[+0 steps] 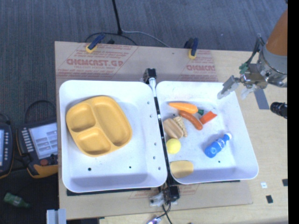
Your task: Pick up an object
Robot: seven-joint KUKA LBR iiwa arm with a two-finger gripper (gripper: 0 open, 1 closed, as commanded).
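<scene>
So the desk (93, 62) is a big wooden board with two white bins side by side. Left bin (140, 139) has just a yellow divided plate (97, 125) sitting in it, taking up most of the left half. Right bin (243, 148) is where all the small stuff is. The arm (280, 41) comes in from the far right, and its pincer (242, 88) hangs over the far right corner of that bin with the fingers spread apart, nothing between them. Well apart from any of the items too. Going down in size: a blue bottle (217, 145) lying tilted near the right side, an orange carrot (183, 107) at the far end, a red-orange sausage thing (192, 120) just beside it, a tan ridged pastry (174, 126), a tan bun (181, 168) at the near edge, and a little yellow ball (173, 146) by the divider.
</scene>
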